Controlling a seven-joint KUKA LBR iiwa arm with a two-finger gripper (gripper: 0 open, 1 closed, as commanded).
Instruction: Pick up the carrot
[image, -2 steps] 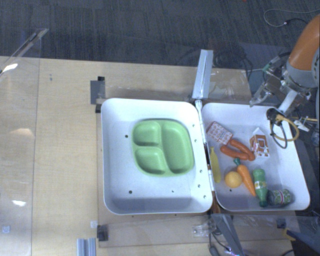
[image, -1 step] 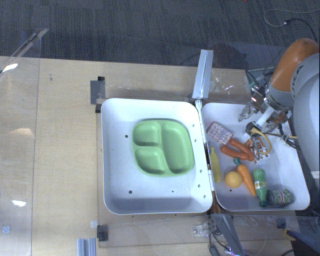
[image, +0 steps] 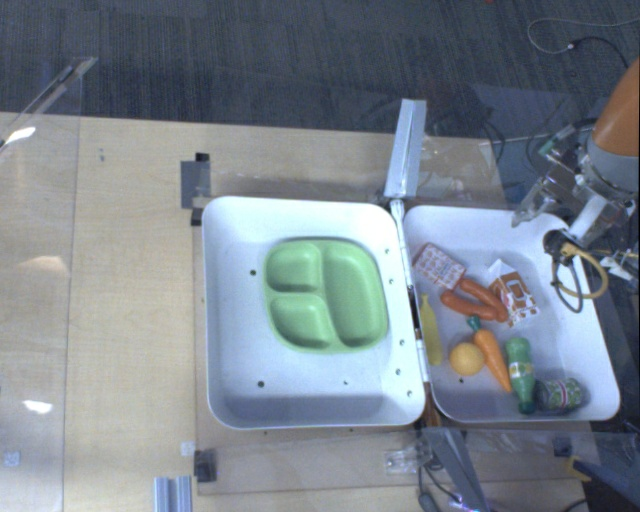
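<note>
Camera view looks down on my end effector (image: 575, 215) above the far right corner of the right bin (image: 455, 222), well apart from the carrot (image: 492, 357); whether it is open or closed I cannot tell. The carrot lies near the front edge of this bin, between an orange fruit (image: 465, 359) and a green bottle (image: 520, 366), almost touching both. I judge the risk is crowding: I could push these neighbours or grip one of them instead.

No legible text; print on small packets (image: 438, 265) in right bin too blurred.
</note>
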